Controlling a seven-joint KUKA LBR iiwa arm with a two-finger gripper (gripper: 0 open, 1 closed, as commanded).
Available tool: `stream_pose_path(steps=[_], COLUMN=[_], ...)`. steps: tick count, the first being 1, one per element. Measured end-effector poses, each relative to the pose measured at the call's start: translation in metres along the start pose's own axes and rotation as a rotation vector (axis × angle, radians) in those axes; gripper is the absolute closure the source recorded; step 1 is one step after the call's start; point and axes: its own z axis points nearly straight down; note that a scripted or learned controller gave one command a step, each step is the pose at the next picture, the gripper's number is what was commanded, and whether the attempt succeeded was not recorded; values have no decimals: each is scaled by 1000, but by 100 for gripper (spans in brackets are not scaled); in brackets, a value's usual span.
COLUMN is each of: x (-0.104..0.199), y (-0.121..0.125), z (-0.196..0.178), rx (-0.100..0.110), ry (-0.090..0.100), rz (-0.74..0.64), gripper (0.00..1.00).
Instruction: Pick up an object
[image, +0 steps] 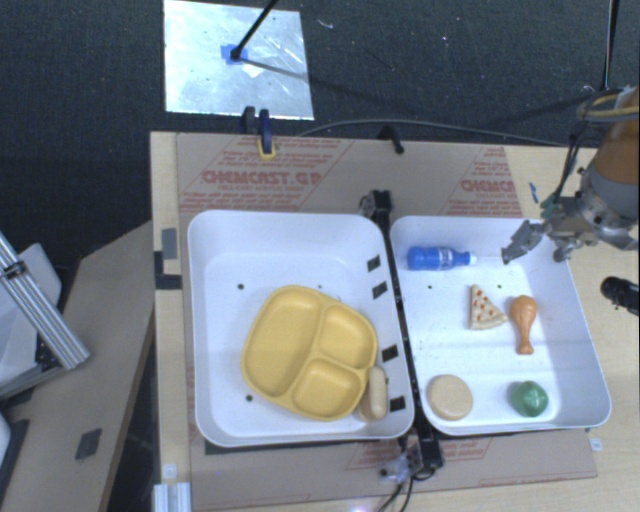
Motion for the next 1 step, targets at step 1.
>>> stream_pose_path(steps=[1], x=[0], y=[3], z=[-7], rx=[-11], ry=[-3], rz=[-2], gripper=[0])
